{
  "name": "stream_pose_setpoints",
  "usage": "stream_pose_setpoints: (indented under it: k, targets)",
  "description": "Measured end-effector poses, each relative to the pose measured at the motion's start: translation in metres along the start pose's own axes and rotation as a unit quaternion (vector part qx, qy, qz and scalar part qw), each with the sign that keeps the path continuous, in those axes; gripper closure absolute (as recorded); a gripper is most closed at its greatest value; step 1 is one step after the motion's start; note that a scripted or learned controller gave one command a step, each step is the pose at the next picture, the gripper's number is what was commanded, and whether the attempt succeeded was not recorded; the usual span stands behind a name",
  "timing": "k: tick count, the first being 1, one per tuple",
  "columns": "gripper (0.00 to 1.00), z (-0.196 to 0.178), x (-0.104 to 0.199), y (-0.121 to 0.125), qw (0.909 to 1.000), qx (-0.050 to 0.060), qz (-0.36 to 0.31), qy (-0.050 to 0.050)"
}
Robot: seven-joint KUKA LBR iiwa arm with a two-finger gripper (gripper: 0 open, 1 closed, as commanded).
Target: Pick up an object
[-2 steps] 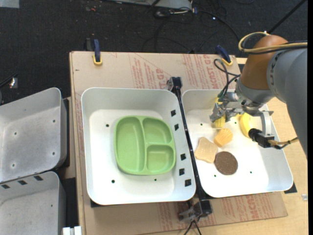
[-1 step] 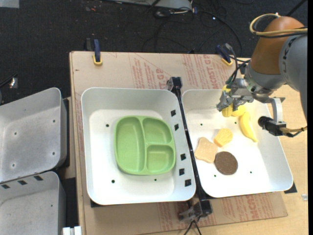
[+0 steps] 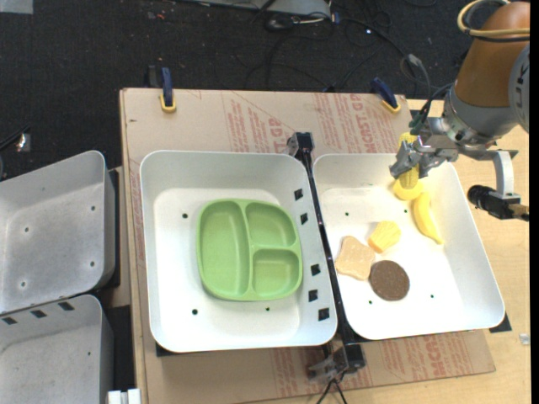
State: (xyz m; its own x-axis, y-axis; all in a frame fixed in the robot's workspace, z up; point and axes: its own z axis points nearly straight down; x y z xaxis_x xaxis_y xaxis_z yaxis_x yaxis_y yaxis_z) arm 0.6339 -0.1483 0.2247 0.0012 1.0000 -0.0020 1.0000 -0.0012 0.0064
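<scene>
A cardboard-topped bench was seen from above, and the green divided plate is taken here as the landmark for every place. The left white bin lay around the plate, which rested flat near the middle of that bin's floor. The right white bin was set just to the right of the plate's bin, the two being parted by a black strip. Spare white bin shells were stacked well to the left of the plate, off the bench.

The grey arm with its orange band was seen far to the upper right of the plate, over the back of the right bin. The gripper was pointed down at that bin's far end; its fingers were closed on a small yellow object, which was seen between them at the tips.

A banana lay right of the plate, just below the gripper and next to the yellow object. A slice of toast lay nearest the plate's right side, across the divide. A brown round patty was touching the toast on its lower right. A small yellow chunk sat just above the toast.
</scene>
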Motion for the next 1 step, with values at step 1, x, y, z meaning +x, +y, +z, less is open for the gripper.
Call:
stream_pose_setpoints:
  k: [1]
  targets:
    - [1.0, -0.0063, -0.0002, 0.0007, 1.0, 0.002, -0.001, 0.001]
